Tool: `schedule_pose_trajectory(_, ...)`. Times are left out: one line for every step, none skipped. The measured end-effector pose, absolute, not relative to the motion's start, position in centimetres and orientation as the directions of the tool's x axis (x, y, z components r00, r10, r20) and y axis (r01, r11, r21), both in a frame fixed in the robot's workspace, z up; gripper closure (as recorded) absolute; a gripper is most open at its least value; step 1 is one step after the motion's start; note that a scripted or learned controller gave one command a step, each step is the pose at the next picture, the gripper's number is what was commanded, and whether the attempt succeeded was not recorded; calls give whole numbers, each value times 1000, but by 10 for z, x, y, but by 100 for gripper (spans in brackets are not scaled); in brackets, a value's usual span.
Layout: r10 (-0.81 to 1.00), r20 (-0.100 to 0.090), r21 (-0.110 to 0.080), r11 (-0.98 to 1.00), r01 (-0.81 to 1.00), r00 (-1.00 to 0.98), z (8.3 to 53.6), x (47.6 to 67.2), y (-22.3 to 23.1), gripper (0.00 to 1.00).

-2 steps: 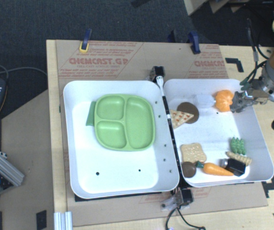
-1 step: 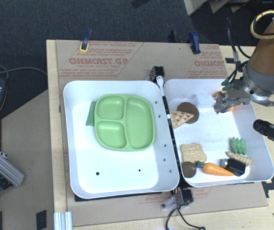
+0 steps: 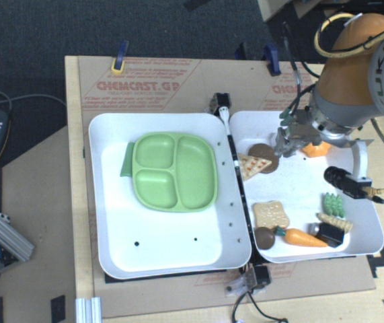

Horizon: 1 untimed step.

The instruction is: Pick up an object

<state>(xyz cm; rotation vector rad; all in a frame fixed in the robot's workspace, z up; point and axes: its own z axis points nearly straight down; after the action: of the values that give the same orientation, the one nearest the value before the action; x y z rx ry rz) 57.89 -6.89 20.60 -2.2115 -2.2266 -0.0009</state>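
Hovering low over the right shallow white bin [image 3: 373, 237], the two-finger gripper [image 3: 284, 142] sits beside a brown round cookie [image 3: 261, 151] | finger state: cannot tell | green three-compartment plastic plate [image 3: 175, 171] in the left white bin [image 3: 104, 180] | orange plastic carrot [image 3: 304, 238] near the right bin's front edge

Counted: 2 white bins [image 3: 111, 180], 1 green divided plate [image 3: 175, 171], 1 carrot [image 3: 304, 237], 2 crackers [image 3: 271, 214], 1 hand [image 3: 287, 142].
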Motion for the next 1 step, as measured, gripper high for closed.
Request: schedule_pose_trajectory(1000, 2, 2, 7, 1000, -7, 207, 587, -13, 100)
